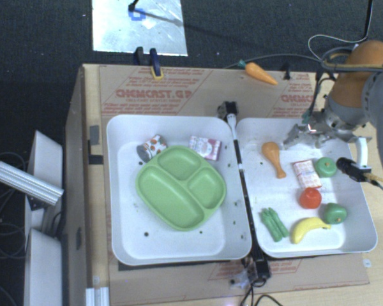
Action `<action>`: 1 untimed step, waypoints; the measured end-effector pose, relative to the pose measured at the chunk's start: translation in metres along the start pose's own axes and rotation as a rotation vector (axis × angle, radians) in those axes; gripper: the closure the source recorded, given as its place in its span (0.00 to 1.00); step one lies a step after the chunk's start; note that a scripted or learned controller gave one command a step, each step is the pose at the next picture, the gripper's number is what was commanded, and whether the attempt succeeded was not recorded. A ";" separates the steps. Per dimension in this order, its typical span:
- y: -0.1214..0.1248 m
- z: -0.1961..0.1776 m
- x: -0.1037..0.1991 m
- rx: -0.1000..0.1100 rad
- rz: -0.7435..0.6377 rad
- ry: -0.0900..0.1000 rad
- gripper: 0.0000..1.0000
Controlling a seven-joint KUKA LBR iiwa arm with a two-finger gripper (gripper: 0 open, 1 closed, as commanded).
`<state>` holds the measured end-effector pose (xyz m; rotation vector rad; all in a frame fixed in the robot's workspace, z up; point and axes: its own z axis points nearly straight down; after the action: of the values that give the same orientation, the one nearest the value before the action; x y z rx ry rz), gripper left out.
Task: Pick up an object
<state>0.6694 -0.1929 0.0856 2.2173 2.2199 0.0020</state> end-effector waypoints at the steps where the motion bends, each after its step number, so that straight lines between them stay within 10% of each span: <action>1: 0.000 0.001 0.011 0.001 -0.003 0.000 0.00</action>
<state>0.6692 -0.1823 0.0851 2.2143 2.2242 0.0011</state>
